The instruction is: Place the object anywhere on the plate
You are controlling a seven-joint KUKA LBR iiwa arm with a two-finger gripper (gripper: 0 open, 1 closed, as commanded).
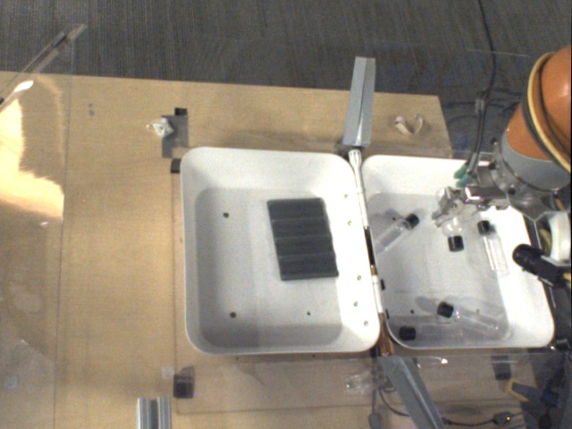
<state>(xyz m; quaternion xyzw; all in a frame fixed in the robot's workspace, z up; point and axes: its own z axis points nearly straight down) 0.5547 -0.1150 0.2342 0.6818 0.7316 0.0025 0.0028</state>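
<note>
Though plainly in view right of the plate, gives away nothing about its opening: cannot tell whether the tool (465,206) is wide, narrow or holding anything, blurred as it is among pale metal parts and a green fitting. Hangs over the far half of the right bin (536,333), well to the right of the plate. Joined on the side away from the plate to the grey arm (527,164), with the orange band (550,96) just above.

Just beneath the tool, lying on the bin floor: a small black piece (455,240). Beside that, further from the plate, a clear tube (491,250) with a dark cap, lying lengthwise. Nearer the plate, a second clear tube (396,228), tilted, black cap pointing away from the plate. Toward the near edge, a third clear tube (466,315) lying almost flat across, black cap on the plate's side, and a loose black cap (407,333) closer still to the plate. All well apart from the plate, none touching it.

Across the seam, the left bin (206,320), holding the plate (303,238): dark grey, ribbed, rectangular, slightly skewed, lying flat near the bin's middle.

Beyond the plate and to its right, a grey metal bar (360,101) running away from the seam. Under everything, the pale wooden tabletop (98,257), with a black clamp (179,130) to the far left of the plate.
</note>
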